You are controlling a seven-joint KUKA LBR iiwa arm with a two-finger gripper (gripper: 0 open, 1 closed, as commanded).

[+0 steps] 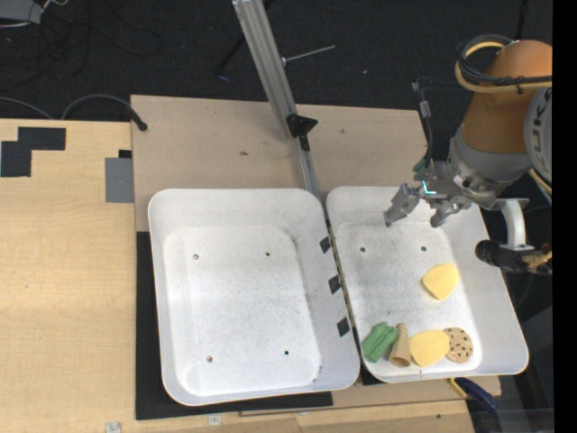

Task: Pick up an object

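My gripper (421,213) hangs over the back part of the right bin (388,260), its two fingers spread open with nothing between them. In that bin, a yellow piece (441,280) lies below and slightly right of the gripper. Along the front wall lie a green toy (380,340), a tan cone-like piece (399,345), a second yellow piece (429,347) and a round cookie with dark chips (459,344). The gripper is well apart from all of them.
The left bin (234,296) sits beside the right one, with black clips (334,284) along the shared edge. A slanted metal rail (270,70) rises behind the bins. The arm's orange band (514,75) is at the upper right.
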